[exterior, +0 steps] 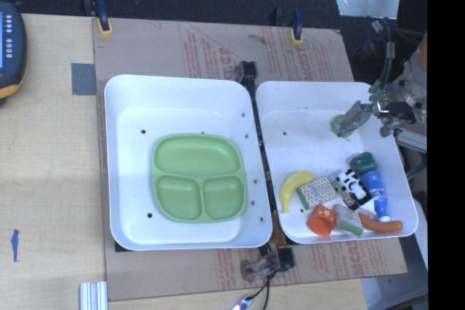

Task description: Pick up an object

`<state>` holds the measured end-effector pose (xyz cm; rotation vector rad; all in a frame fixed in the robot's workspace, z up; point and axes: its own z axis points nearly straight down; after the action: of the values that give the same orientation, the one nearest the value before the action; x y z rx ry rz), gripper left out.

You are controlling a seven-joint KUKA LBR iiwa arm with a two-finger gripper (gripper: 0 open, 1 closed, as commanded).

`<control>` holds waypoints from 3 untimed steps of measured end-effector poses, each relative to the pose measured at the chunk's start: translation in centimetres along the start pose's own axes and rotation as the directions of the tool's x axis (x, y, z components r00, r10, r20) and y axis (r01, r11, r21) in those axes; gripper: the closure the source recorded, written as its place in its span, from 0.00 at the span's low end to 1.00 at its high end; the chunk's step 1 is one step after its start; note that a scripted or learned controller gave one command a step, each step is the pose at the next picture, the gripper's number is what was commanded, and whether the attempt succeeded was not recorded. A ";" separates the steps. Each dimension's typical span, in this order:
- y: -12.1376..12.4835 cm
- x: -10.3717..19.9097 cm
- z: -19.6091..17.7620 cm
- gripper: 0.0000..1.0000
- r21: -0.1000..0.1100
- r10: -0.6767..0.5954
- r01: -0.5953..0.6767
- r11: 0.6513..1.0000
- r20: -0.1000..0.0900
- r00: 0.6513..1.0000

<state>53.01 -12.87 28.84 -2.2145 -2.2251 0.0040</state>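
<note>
Pick not yet made: the end effector (pixel 347 123) hangs over the right bin (pixel 305 102), nothing visibly held.

Whether it is wide or narrow cannot be told from this slant. The candidate objects, a banana (pixel 293 187), a blue bottle (pixel 373 189), an orange carrot (pixel 380 223) and others, lie clustered in that bin's near right corner; the left bin (pixel 131 105) holds a green divided plate (pixel 198 177). Judging from this, reaching, closing and lifting all remain.

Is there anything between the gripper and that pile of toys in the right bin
Nothing visible. The gripper hangs over bare floor in the right bin, and the banana, blue bottle and other toys lie clustered toward the bin's near corner, with open white floor between.
</note>
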 end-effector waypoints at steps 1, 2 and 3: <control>-2.2 -5.4 9.0 0.00 0.006 0.003 -0.003 1.000 -0.001 1.000; 9.1 -8.4 19.6 0.00 -0.015 -0.006 0.006 1.000 0.006 1.000; 2.4 -8.3 19.7 0.00 0.003 0.000 0.000 1.000 -0.001 1.000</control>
<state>55.43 -21.14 9.17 -2.2127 -2.2229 0.0073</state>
